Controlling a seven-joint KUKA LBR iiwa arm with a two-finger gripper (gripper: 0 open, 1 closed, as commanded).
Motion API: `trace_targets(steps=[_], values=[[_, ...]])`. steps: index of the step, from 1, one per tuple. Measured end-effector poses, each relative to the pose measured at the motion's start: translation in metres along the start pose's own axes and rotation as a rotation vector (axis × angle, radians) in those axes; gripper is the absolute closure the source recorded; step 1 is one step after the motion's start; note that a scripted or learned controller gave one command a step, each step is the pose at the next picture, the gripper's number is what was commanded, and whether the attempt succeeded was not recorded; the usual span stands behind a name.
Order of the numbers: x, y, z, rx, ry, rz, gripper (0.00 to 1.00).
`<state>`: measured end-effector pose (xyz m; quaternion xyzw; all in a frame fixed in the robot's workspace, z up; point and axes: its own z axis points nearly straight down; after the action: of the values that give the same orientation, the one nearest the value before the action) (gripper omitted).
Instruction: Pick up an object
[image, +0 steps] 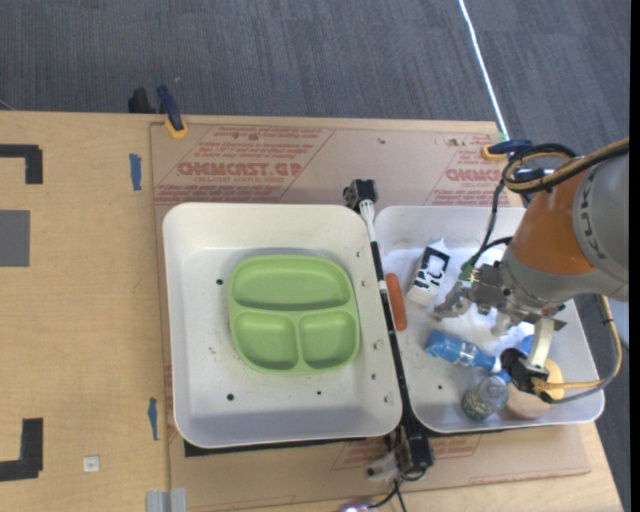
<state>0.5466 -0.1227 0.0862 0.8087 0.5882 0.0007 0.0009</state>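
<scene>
Right bin (575, 345), white, shallow, glossy plastic, holds the clutter. Arm reaches in from the right; gripper (487, 300) sits low over the bin's middle. Whether it is clenched or released I cannot tell; nothing visibly held.

Likely target: blue bottle (462, 351), translucent plastic, lying on its side just near of the gripper, slightly left. Its long axis runs left-right, tilting nearer toward the right. Judgement: a short move nearward and down, wrist turned across that axis.

Others nearby: black-and-white card (432, 269) far-left of the gripper; orange cylinder (396, 301) against the left wall; greyish ball (485, 399) and tan rounded piece (527, 402) at the near edge.

Left bin (190, 330): green divided tray (294, 312), matte, three compartments.
</scene>
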Motion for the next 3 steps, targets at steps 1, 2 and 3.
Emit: trace_targets(steps=[1, 2, 3], values=[[0.004, -0.065, -0.001, -0.005, 0.0, -0.332, 0.0], [0.031, 0.05, 0.0, -0.004, 0.0, -0.495, 0.0], [0.049, 0.1, -0.001, 0.062, -0.002, -0.501, 0.0]])
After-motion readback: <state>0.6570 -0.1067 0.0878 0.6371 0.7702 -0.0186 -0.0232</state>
